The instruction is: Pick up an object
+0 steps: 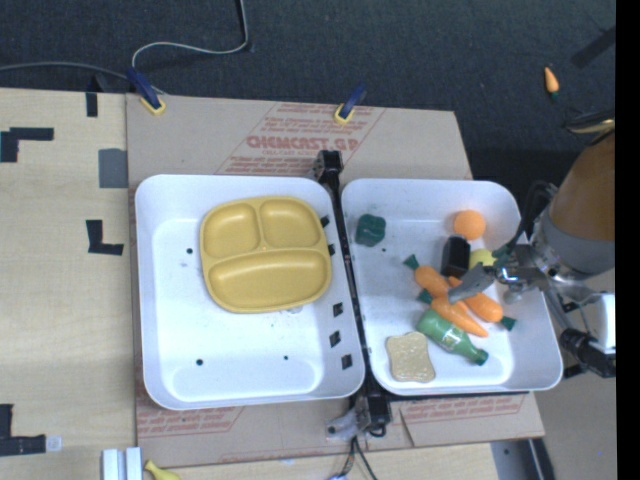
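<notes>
The right bin (500, 200) holds a pile of toy food. An orange ball (468, 224) lies at its far side with a black item (456, 256) just below it. Several carrots (432, 279) lie across the middle, and a green bottle (451, 335) rests under them. A slice of bread (410, 357) sits near the front wall, and a small dark green piece (371, 229) lies alone at the far left. My gripper (468, 286) reaches in from the right, low over the carrots, right by the black item.
The left bin (160, 298) holds a yellow divided plate (266, 252). A black divider (345, 268) runs between the bins. The grey and orange arm (580, 218) stands over the right bin's right wall. Cardboard lies under both bins.
</notes>
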Controlling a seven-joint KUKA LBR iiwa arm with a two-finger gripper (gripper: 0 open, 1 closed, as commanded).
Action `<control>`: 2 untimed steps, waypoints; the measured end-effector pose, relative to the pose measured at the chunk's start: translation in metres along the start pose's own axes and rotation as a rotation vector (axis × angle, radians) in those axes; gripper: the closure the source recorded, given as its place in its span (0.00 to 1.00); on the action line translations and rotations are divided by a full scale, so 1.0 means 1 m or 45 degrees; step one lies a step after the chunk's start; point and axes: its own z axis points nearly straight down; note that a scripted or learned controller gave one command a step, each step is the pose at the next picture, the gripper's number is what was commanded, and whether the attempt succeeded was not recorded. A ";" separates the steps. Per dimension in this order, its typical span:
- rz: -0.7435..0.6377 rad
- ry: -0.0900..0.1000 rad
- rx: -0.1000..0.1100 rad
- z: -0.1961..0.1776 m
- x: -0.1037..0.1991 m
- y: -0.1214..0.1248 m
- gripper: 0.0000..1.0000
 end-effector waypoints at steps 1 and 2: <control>-0.001 0.002 0.002 0.089 0.023 0.016 0.00; -0.001 0.002 0.002 0.080 0.023 0.017 1.00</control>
